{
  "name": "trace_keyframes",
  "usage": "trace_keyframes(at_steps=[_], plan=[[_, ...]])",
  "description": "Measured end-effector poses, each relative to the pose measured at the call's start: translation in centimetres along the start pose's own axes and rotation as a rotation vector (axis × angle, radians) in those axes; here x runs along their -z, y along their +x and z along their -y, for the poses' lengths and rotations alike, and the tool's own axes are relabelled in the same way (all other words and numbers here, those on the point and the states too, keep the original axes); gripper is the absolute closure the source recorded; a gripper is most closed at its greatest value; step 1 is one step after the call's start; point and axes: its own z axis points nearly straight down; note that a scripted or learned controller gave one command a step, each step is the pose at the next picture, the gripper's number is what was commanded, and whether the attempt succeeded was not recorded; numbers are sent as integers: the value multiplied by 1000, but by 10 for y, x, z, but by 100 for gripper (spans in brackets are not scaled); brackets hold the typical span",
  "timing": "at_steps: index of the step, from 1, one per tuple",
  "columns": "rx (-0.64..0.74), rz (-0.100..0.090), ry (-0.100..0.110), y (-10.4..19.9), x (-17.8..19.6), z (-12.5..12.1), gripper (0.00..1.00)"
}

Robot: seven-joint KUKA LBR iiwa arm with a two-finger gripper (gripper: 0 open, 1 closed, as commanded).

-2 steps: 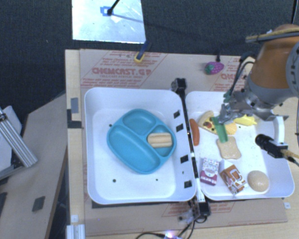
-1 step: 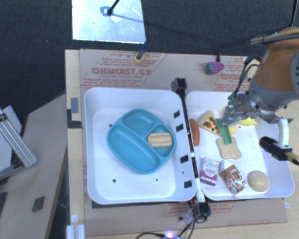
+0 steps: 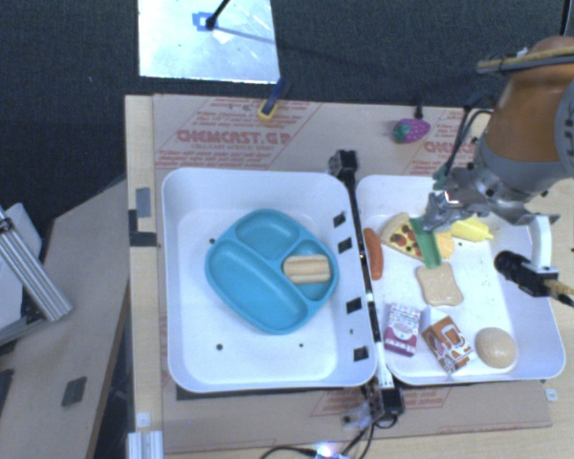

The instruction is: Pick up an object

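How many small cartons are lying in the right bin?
2. The pink-and-white carton lies near the front left of the right bin; the orange carton lies just right of it. The arm may hide others.

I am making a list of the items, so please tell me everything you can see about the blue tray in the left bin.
The blue tray is a rounded, plastic-looking plate with three compartments split by raised ridges. It lies flat, turned at a slant, near the middle of the left bin. A tan, bun-like toy food rests in its small right compartment; the other two hold nothing. Only the bin floor and that food touch it.
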Motion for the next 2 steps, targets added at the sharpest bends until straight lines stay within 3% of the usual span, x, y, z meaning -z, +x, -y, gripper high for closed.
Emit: trace_keyframes(at_steps=[1, 2], plan=[[-5, 1, 1, -11, -15, 8, 100], [0, 0, 0, -2, -6, 11, 100]])
